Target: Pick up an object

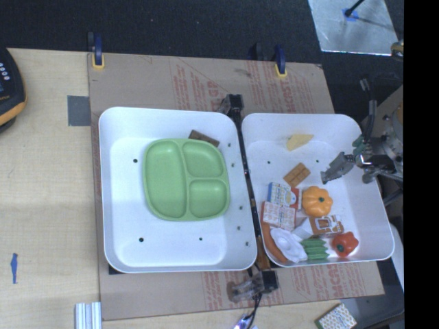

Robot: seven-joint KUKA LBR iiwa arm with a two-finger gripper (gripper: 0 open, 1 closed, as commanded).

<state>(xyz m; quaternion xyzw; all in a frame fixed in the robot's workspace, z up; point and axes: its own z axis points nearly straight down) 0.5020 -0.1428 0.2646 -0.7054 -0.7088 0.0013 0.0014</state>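
The right bin (pixel 357 132) holds the loose objects. An orange pumpkin (pixel 316 201) lies near its middle, with a brown cracker (pixel 296 175) to its upper left and a yellow cheese wedge (pixel 299 140) near the far wall. Two printed packets (pixel 279 205), a white crumpled piece (pixel 288 244), a green vegetable (pixel 315 249), a small box (pixel 326 225) and a red pepper (pixel 346 243) lie toward the front. My gripper (pixel 353 170) hangs over the bin's right side, up and right of the pumpkin. It is open, with nothing between its fingers.
The left bin (pixel 116 184) carries a green divided plate (pixel 185 178) and a small brown piece (pixel 204 138) at its far edge. Clamps (pixel 97 50) pin the cardboard sheet at the back. A dark device (pixel 8 88) sits at the far left.
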